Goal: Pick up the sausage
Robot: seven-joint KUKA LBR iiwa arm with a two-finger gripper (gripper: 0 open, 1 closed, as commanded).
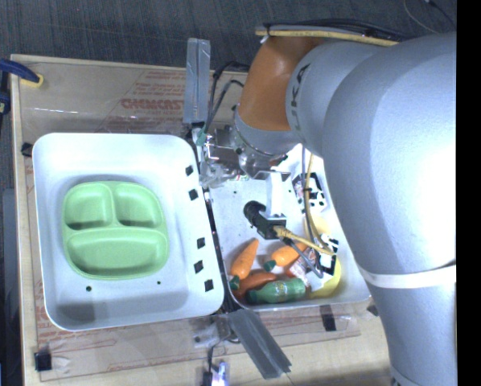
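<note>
The sausage (255, 280), a short reddish-brown piece, lies at the near edge of the right bin (224, 223). It is wedged between an orange carrot (243, 257) and a green bottle-like thing (277, 291). My gripper (211, 159) hangs over the far left corner of the right bin, close to the wall between the bins. It is well away from the sausage, and nothing shows in its grasp. The grey arm and orange wrist band cover much of the right bin.
The left bin (47, 163) holds a green divided plate (116, 227). A second carrot (282, 256) and a yellow banana (335, 275) lie beside the sausage pile. Bare white floor shows in the right bin's middle, near the gripper.
</note>
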